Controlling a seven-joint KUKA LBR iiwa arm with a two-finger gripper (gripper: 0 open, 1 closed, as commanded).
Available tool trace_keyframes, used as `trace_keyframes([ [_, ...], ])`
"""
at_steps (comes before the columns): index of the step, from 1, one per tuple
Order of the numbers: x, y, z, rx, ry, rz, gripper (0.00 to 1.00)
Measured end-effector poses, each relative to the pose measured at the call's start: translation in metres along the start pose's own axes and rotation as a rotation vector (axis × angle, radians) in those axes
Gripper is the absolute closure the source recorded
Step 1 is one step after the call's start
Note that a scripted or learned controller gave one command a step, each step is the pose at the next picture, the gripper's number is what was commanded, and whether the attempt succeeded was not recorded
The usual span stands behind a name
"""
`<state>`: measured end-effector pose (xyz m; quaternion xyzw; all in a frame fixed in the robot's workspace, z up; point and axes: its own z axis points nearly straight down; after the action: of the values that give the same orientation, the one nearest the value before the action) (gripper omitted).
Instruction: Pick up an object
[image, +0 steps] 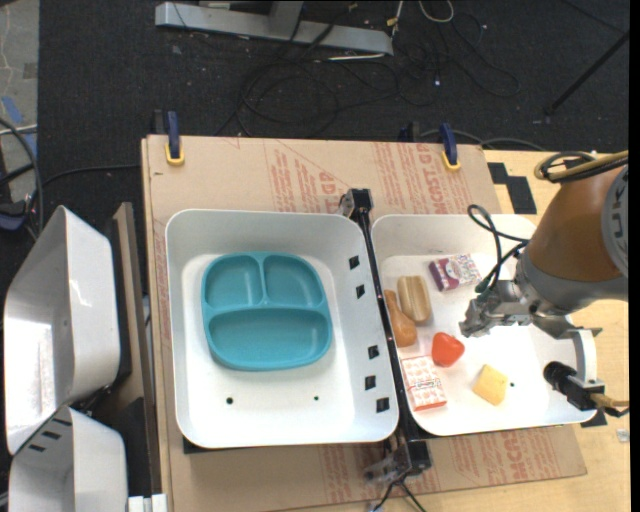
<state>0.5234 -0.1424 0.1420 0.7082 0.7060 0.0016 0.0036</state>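
In the right bin (520, 412) lie a purple and white packet (453, 271), a tan bread roll (414, 298), an orange-brown sausage-like piece (400, 320), a red tomato-like piece (447, 348), a red and white carton (425, 383) and a yellow cheese wedge (490, 384). My gripper (474, 322) hangs over the middle of this bin, just right of the red piece and below the purple packet. Nothing shows between its fingers.
The left bin (190, 400) holds a teal divided plate (266, 309). A black divider with clips (368, 320) runs between the bins. The arm's orange band (580, 230) reaches in from the right. White tubs (55, 310) stand off the bench's left side.
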Motion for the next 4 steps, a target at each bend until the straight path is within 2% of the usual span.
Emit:
trace_keyframes([
  [1, 0.001, 0.008, -0.044, 0.003, 0.002, -0.006, 1.0],
  [2, 0.001, 0.009, -0.072, 0.004, 0.002, -0.006, 1.0],
  [3, 0.047, 0.009, -0.066, 0.009, 0.004, -0.01, 1.0],
  [4, 0.107, 0.002, -0.076, 0.008, 0.005, -0.012, 1.0],
])
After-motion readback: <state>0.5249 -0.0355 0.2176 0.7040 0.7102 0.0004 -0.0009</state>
